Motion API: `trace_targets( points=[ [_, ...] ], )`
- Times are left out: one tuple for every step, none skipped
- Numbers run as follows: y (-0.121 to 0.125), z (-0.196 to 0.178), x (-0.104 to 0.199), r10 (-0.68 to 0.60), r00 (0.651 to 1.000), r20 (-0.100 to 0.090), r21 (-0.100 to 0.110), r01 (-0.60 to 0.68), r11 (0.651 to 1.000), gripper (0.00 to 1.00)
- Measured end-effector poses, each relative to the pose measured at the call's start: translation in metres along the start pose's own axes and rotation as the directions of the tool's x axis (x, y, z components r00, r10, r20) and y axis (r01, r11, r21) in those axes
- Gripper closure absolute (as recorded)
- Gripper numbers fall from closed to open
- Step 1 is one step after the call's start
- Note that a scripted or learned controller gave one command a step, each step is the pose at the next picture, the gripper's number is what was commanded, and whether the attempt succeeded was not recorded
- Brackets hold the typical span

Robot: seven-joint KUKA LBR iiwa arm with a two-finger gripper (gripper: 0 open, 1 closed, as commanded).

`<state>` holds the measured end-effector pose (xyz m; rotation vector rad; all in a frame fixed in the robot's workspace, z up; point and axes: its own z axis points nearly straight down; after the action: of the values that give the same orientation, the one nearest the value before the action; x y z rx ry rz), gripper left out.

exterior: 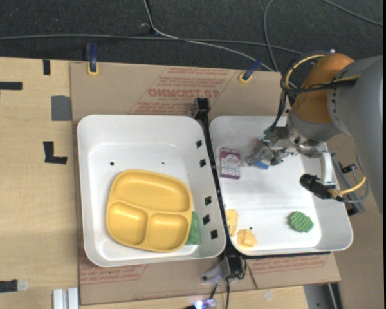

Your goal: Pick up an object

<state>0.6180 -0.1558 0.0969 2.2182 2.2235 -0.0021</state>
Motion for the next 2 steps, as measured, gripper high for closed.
trace_targets(
  points=[
    [0.004, -0.058, 0.009, 0.000, 1.000, -0.001, -0.004, 0.000, 1.000, 1.00],
    [0.014, -0.117, 0.011, 0.000, 1.000, 0.000, -0.005, 0.000, 1.000, 1.00]
  ],
)
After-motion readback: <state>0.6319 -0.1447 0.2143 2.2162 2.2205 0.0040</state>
